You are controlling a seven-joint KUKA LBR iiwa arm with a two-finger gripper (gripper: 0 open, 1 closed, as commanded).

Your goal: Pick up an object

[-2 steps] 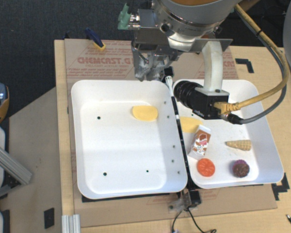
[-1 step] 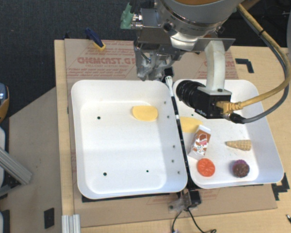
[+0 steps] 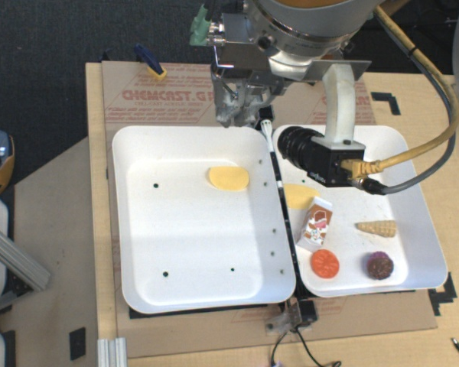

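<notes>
The arm's grey wrist housing [image 3: 314, 6] with its orange band sits nearest the camera, at 12 o'clock. The gripper [image 3: 241, 107] hangs over the left bin's [image 3: 138, 205] far rim; its state cannot be determined. A yellow disc [image 3: 229, 178] lies in that bin. The right bin [image 3: 421, 228] at 3 o'clock holds an orange disc [image 3: 325, 264], a purple ball [image 3: 379, 265], a cone [image 3: 376, 228] and a small carton [image 3: 317, 225].

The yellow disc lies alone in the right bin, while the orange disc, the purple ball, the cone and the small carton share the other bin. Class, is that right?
Not quite: the camera view shows the yellow disc alone in the left bin, not the right. The orange disc, purple ball, cone and small carton do share the other bin.
</notes>
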